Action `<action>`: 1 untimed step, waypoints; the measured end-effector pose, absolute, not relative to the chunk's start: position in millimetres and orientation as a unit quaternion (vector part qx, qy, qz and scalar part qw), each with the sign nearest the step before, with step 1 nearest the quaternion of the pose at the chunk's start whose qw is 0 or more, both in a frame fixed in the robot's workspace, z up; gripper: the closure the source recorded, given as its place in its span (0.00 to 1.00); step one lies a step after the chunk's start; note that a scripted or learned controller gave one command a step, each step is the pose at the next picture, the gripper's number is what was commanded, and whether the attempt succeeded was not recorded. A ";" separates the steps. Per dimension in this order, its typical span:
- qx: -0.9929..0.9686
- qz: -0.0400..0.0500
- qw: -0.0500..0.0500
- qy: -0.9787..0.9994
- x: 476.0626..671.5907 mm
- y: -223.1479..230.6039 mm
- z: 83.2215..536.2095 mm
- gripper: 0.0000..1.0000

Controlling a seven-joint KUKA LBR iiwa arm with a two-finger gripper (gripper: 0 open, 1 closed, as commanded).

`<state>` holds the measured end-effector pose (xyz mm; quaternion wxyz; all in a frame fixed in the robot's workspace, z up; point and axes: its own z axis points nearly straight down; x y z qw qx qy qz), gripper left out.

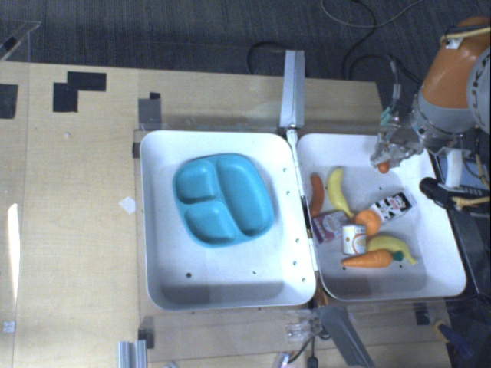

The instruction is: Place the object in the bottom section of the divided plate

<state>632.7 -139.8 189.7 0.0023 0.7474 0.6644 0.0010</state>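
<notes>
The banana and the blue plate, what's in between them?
In the camera view, a red sausage and the bins' rims lie between the banana and the blue plate.

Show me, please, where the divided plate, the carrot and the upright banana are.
divided plate (244, 194): camera view, floor of its large section.
carrot (367, 261): camera view, middle of its body.
upright banana (337, 192): camera view, middle of its curve.
</notes>
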 end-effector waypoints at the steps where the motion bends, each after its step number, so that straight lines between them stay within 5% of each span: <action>1: 0.671 0.002 0.004 0.741 670.0 -179.3 324.4 1.00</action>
